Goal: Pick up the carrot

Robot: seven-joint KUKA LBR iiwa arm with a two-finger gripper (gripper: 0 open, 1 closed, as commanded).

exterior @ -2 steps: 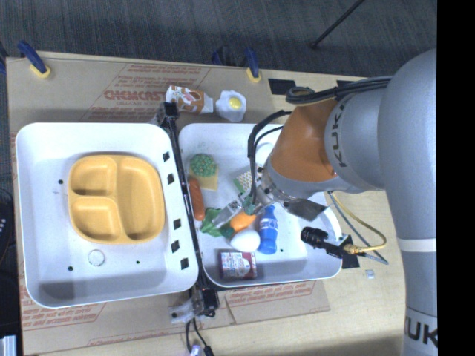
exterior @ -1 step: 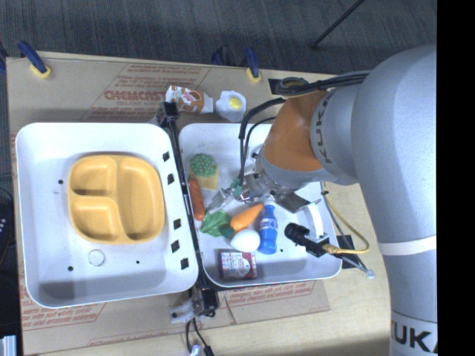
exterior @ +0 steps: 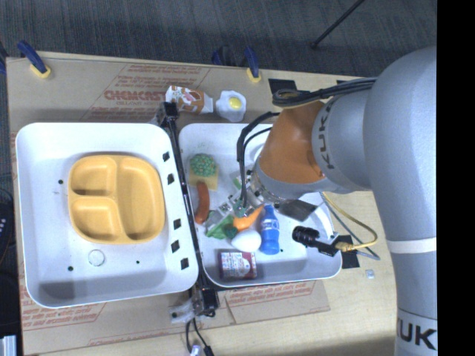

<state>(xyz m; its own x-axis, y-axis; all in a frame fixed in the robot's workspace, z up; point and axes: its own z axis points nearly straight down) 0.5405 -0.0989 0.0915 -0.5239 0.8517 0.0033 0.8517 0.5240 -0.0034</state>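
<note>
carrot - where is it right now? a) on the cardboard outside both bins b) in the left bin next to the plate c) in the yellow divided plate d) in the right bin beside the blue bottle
d: the carrot lies in the right bin, just left of the blue bottle, while the yellow divided plate sits apart in the left bin.

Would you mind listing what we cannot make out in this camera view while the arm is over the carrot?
- Gripper: mostly hidden under the orange wrist band; whether it holds anything cannot be told.
- Carrot: partly covered by the gripper and crowded by the blue bottle and white egg.
- Right bin: its right part is hidden by the arm.
- Dark can: label too small to read.
</note>
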